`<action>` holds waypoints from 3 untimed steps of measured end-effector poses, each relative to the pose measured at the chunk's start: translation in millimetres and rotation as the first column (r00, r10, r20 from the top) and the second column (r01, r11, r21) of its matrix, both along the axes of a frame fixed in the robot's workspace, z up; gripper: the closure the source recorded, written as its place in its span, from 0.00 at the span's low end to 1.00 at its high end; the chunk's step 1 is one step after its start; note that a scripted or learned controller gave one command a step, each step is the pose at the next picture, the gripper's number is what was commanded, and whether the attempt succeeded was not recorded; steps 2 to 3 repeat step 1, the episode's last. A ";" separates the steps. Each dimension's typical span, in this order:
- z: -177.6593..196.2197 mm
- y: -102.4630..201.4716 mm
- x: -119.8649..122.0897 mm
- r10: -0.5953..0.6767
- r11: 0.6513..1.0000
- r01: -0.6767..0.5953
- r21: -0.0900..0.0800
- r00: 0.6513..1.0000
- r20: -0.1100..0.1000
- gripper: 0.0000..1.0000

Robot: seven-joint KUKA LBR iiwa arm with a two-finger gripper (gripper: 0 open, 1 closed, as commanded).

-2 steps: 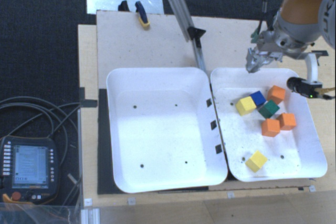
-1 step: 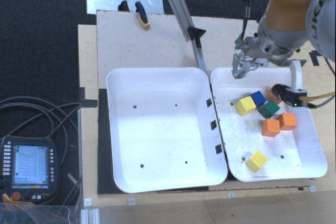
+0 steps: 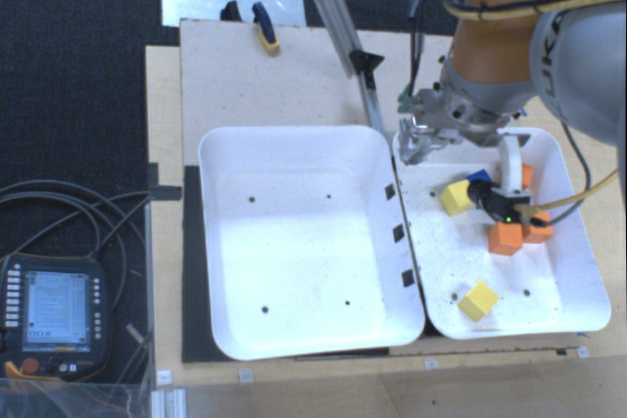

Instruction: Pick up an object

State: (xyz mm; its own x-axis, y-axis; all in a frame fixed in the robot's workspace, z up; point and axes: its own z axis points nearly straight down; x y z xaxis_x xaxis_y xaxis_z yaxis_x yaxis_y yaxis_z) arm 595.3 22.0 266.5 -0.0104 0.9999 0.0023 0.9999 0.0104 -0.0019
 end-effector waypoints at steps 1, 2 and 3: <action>-13.3 51.1 -25.9 0.000 1.000 0.000 0.000 1.000 -0.001 1.00; -13.3 51.1 -25.9 0.000 1.000 0.000 0.000 1.000 -0.001 1.00; -13.3 51.1 -25.9 0.000 1.000 0.000 0.000 1.000 -0.001 1.00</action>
